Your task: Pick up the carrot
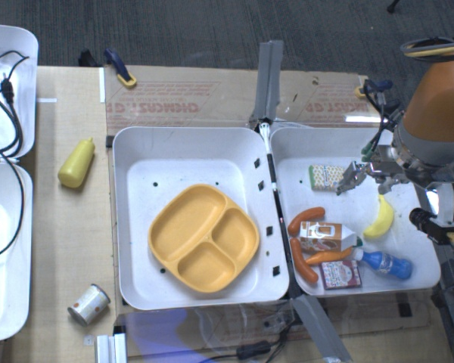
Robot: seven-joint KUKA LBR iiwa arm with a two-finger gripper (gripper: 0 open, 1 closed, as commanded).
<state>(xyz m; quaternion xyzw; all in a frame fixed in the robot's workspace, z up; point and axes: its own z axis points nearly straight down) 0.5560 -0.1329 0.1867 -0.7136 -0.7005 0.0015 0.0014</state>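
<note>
Camera view: carrot (327, 257) in right bin (287, 146)

Yellow divided plate (204, 237) in left bin (129, 203); banana (380, 218) right.

Illumination is bright, even and overhead; shadows are soft and short. Left of the gripper (353, 178), the white bins (129, 203) show mild glare. Focus is moderately sharp, softening toward frame edges.

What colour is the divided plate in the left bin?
Yellow-orange, plain with no pattern. The divided plate shows best in the camera view, lying in the left bin.
</note>
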